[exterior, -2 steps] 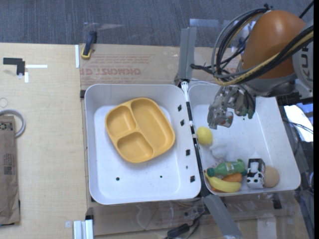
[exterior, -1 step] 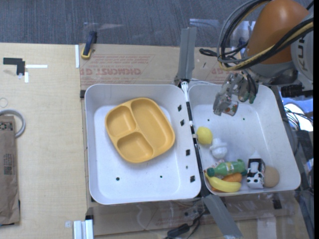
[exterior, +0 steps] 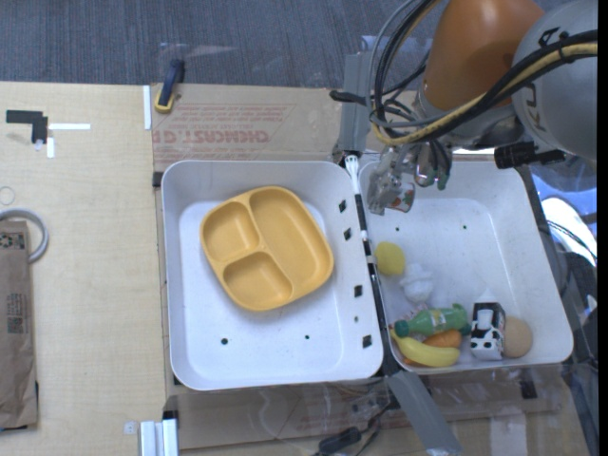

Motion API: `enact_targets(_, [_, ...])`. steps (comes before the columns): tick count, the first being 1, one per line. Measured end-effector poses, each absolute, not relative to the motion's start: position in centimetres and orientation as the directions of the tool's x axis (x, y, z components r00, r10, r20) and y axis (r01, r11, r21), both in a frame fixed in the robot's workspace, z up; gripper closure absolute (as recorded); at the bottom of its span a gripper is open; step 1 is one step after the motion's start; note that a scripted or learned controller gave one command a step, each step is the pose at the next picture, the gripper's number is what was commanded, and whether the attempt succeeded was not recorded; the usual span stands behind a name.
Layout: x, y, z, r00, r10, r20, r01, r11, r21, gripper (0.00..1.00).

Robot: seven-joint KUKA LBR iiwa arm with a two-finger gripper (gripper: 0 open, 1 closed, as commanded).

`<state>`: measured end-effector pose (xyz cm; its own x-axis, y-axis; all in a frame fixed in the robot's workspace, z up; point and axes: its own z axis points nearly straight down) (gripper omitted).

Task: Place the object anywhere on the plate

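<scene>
Pincer (exterior: 391,196) points down over right bin's (exterior: 532,255) far-left corner.

Printed text on cardboard behind the left bin.

One readable mark: faded red block lettering on the brown cardboard sheet (exterior: 249,122) lying flat on the bench, just behind the left white bin (exterior: 180,283). It's upside down from this camera, approx. "CHEMCAST GP" in the large line; a smaller line under it is too faint to read. At far left, a brown paper bag (exterior: 17,331) has small dark print, too small and blurred to make out. No legible nos., brands or signs elsewhere.
</scene>
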<state>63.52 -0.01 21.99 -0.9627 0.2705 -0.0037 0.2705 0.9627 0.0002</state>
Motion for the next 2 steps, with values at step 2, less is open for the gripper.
enact_targets(2, [52.1, -4.0, 19.2, -0.989, -0.15, -0.001, -0.15, 0.989, -0.001, 1.0])
